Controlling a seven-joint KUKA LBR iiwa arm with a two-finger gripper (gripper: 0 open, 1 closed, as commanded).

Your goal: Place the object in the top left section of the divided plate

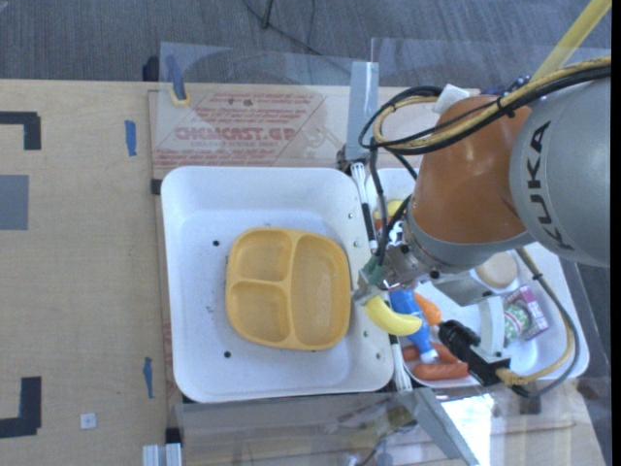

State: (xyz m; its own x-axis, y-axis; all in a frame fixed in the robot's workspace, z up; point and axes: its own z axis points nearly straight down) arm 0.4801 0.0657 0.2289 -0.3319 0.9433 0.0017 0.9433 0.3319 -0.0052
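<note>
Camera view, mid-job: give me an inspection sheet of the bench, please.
Surface: wooden bench bearing left bin and right bin.
Job's things: yellow divided plate lies in the left bin, sections bare; banana at the bins' shared edge.
Clutter: blue item, orange items, small packet in the right bin.
Hand: hand over the shared edge, just above the banana; grip unclear.
Cables: black and yellow cables along the arm.
Surroundings: grey floor, blue tape.

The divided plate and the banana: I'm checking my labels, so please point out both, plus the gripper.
divided plate (254, 304): camera view, floor of its lower left section.
banana (396, 319): camera view, middle of the yellow peel.
gripper (374, 278): camera view, the tip below the orange band, by the bins' shared edge.
</note>
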